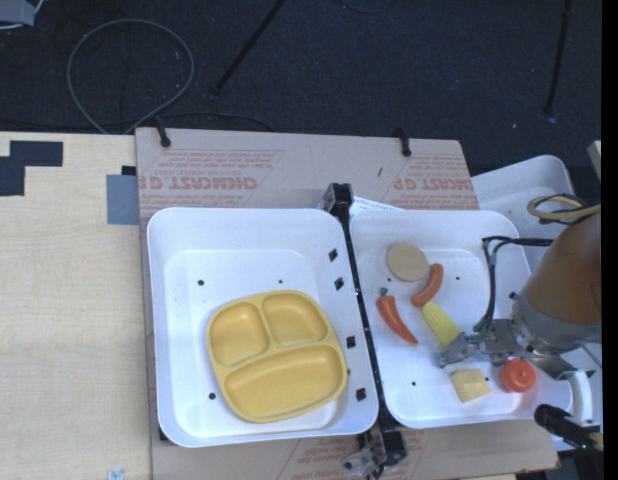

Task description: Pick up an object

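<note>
So you had two white bins side by side on the bench. The left bin held exactly one thing: a yellow divided tray with three compartments, sitting toward the near-right part of that bin.

The right bin was where all the pickable stuff was. I counted six pieces: one tan round disc near the back, one sausage just beside it, one red chili pepper with a green stem toward the divider, one corn cob in the middle, one pale yellow cheese block at the front, and one red tomato just right of the cheese.

Your arm came in from the right, hanging over the right edge of that bin. The gripper sat low, right at the near end of the corn cob, with the cheese block just in front of it. The claw looked parted a little, but honestly I couldn't tell how wide, and I couldn't see anything between the fingers.

Clutter-wise, the corn, cheese and tomato were all packed close around the claw. Cardboard lay under the bins, with a black cable looped on the dark floor behind.
</note>
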Motion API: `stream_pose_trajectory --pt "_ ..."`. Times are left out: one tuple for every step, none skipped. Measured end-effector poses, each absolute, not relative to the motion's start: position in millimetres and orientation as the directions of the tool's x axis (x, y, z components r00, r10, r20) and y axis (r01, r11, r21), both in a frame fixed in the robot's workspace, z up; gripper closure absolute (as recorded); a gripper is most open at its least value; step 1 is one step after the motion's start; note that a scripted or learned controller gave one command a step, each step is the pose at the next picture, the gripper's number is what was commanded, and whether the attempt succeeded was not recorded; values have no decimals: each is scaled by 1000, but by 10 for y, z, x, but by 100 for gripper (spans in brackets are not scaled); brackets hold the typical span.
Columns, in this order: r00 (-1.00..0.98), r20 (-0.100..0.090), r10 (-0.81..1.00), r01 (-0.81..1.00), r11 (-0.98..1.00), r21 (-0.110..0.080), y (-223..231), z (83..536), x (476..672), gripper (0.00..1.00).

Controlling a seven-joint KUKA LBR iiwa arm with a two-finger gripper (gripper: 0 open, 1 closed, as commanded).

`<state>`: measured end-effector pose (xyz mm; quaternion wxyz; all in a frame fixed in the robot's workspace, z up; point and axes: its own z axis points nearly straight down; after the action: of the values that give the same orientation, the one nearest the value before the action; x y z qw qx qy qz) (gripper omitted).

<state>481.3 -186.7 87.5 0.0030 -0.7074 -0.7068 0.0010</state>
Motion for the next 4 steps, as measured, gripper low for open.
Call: stream_pose_trajectory --pt "5 2 1000 1000 -5 -5 -1882 998 4814 100" --pt "-1 0 1000 1000 1 1 -1892 1428 4866 100" --pt "-2 0 1000 1000 2 1 -1880 1848 4864 100" --pt "-2 -1 1000 1000 2 2 -1885 2302 4872 100"
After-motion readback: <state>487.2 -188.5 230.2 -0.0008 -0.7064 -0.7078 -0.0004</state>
